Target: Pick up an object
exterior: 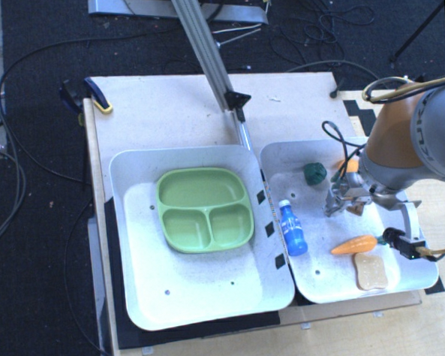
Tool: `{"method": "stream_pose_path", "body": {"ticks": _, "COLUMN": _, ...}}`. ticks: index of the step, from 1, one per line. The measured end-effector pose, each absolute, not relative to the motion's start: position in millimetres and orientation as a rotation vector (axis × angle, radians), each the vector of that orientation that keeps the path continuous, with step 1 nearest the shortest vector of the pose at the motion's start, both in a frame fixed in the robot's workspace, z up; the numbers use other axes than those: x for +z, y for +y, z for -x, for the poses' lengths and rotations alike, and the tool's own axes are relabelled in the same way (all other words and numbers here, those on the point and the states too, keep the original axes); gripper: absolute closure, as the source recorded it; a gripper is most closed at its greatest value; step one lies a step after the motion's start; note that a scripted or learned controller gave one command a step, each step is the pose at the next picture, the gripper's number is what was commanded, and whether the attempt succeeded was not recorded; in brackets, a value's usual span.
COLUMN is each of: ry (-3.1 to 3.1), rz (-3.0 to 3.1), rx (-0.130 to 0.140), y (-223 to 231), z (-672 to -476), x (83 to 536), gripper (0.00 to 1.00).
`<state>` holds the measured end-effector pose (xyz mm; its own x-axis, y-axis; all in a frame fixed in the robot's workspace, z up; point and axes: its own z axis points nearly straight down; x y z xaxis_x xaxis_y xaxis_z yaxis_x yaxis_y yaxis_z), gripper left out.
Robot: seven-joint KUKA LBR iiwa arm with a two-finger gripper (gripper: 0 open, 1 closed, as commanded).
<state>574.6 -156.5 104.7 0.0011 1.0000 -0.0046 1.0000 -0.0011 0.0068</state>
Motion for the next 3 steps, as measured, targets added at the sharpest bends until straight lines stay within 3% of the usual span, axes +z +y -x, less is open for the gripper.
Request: {"method": "stream_pose_path", "body": {"ticks": 3, "ry": 2.221, "rz": -2.215, "rx": 0.004, "y": -143.8, "z": -576.5, "x": 253.6, "gripper": 1.0}}
